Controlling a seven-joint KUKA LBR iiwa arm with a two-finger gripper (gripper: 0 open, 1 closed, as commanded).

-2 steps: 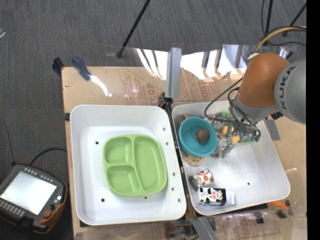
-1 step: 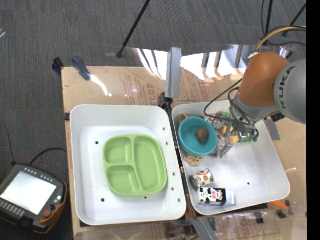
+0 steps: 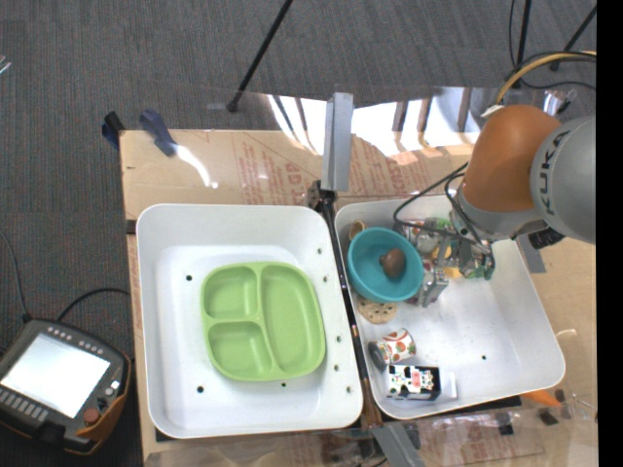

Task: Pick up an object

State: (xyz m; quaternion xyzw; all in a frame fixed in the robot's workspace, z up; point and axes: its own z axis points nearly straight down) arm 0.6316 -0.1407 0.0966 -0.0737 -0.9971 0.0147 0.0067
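My gripper [image 3: 430, 288] hangs low in the right bin [image 3: 506, 339], just off the right rim of a teal bowl [image 3: 375, 272]. A small brown object [image 3: 392, 261] lies inside the bowl. A round tan waffle-like disc [image 3: 376, 310] pokes out from under the bowl's front edge. A small white cup with red marks [image 3: 396, 344] lies nearer the front. Beside it is a black-and-white box [image 3: 413, 381] at the bin's front edge. Nothing shows held in the gripper.
The left bin [image 3: 175, 261] holds a green divided plate [image 3: 263, 320]. The grey arm with its orange band [image 3: 511, 159] comes in over the right bin's far right corner. A metal post [image 3: 337, 149] stands behind where the bins meet.
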